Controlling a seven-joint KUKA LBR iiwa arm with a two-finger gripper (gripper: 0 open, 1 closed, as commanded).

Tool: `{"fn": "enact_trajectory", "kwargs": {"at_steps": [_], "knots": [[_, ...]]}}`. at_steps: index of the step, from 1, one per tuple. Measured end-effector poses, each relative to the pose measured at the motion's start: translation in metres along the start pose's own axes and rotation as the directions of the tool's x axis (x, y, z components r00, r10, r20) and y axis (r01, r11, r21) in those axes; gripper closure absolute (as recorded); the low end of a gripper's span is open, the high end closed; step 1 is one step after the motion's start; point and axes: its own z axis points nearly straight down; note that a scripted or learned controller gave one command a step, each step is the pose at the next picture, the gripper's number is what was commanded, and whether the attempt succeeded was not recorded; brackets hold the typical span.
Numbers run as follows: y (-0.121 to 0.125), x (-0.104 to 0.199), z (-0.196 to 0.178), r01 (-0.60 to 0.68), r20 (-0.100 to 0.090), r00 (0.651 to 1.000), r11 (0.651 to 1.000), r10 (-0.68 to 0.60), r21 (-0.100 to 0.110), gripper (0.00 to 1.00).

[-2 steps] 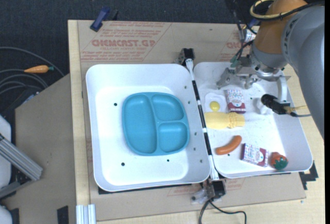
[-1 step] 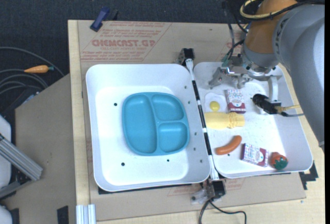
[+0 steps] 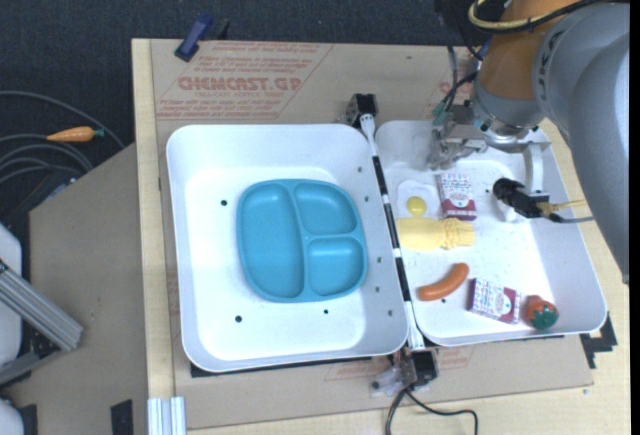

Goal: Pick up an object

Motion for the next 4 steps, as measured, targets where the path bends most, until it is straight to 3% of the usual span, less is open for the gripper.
{"fn": "enact_trajectory", "kwargs": {"at_steps": [1, 2, 3, 4], "knots": [[0.0, 0.0, 0.0, 0.0, 0.0, 1.0, 1.0, 0.0, 0.001, 0.0], [0.0, 0.0, -0.01, 0.0, 0.0, 1.0, 1.0, 0.0, -0.001, 1.0], [0.0, 0.0, -0.01, 0.0, 0.001, 1.0, 1.0, 0.0, -0.001, 0.0], [-0.001, -0.013, 0.011, -0.003, 0.0, 1.0, 1.0, 0.003, 0.002, 0.0]]}}
